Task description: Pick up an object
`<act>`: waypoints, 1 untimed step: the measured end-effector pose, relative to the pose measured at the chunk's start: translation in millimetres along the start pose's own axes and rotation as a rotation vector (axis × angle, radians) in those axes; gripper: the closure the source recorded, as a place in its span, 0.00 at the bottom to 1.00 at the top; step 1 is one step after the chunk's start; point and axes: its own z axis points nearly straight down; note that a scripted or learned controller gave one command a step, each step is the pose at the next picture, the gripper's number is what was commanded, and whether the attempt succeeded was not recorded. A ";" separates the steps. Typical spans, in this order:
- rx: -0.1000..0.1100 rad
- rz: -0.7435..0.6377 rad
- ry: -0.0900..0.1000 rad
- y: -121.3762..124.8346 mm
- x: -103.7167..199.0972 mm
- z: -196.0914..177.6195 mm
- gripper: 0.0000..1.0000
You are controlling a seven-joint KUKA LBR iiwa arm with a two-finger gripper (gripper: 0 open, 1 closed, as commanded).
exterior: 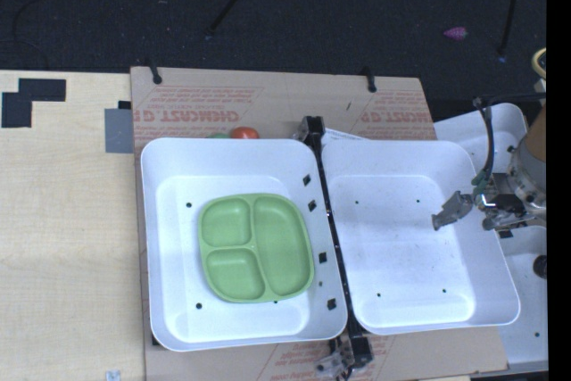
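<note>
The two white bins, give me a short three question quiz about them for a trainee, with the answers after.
1. True or false: the green plate lies in the left bin.
2. How many sections does the green plate have?
A. two
B. three
C. four
3. Over which bin's edge does the gripper sit?

Key
1. True. The plate lies flat on that bin's floor.
2. B. Two sections on the left and one long one on the right.
3. The right bin, near its right wall, with nothing seen between the fingers.
</note>
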 end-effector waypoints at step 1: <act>0.000 0.001 0.000 8.4 -0.3 59.4 0.00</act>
